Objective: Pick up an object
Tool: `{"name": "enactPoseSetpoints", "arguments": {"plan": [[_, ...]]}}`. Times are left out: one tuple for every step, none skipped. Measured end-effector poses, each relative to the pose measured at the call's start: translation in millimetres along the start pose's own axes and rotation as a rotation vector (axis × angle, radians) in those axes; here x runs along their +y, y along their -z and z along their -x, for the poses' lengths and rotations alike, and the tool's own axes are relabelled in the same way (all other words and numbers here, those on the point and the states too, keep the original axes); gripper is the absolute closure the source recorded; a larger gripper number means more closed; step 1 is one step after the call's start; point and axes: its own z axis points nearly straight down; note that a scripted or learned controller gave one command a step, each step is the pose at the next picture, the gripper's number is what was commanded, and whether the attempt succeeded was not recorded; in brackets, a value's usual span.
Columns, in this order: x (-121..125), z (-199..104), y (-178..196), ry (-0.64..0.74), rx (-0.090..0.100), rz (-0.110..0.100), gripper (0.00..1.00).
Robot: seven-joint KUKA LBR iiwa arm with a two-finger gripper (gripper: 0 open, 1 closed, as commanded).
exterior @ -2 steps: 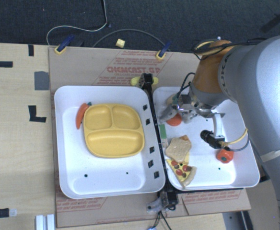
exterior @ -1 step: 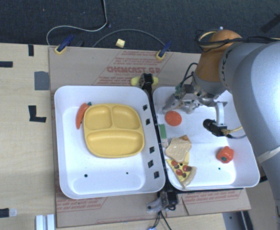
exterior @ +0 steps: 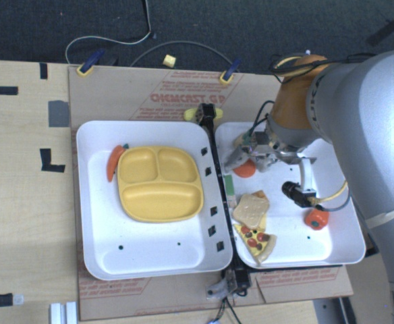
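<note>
My gripper (exterior: 240, 158) is low over the upper left part of the right bin (exterior: 339, 248), close to the divider between the bins. A small red-orange round piece (exterior: 245, 169) lies just under and beside its tip, partly covered by it. Below that lie a tan slice of bread (exterior: 251, 208) and a pizza slice (exterior: 257, 241) near the bin's front left corner. Another red-orange round piece (exterior: 315, 218) rests toward the right side of the same bin, next to a black part of the wrist.
The left bin (exterior: 96, 248) holds a yellow divided plate (exterior: 160, 183) and an orange carrot (exterior: 114, 162) along the plate's left side. The grey arm (exterior: 359, 113) covers the right bin's upper right. Cables and clamps lie beyond the bins.
</note>
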Motion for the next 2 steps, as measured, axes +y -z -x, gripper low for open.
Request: {"name": "enactPoseSetpoints", "arguments": {"plan": [[29, 5, -1, 0.002, 0.001, 0.001, 0.00], [3, 1, 0, -0.001, 0.000, 0.000, 0.00]]}}
